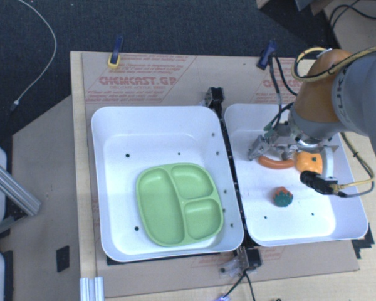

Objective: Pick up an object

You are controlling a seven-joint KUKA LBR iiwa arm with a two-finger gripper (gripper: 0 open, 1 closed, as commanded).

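Gripper [272, 148] sits low in the right bin [301, 227], toward its back, directly over an orange curved piece [272, 163]. Whether it is clenched or released I cannot tell (my own wrist is in the way). I judge this to be the reach-and-grasp step: nothing is plainly held, and nothing is lifted off the bin floor.

The curved piece lies just under me, with a rounder orange lump [310, 162] just beside it. A small teal ball [283, 197] sits nearer the front, apart from both. The next move, as I see it, calls for settling squarely on one thing, since the two orange ones lie close enough that I might catch both or nudge one away. After that I would close and rise straight up, clear of the bin wall.

Further off, the left bin [113, 168] holds a green plate [175, 202] with three sections, lying flat. Both bins rest on a tabletop [144, 80] faced with printed cardboard, with a yellow clamp [116, 55] at its back edge. Beyond it lies dark carpet [175, 17], with a white cable [45, 17] looping across.
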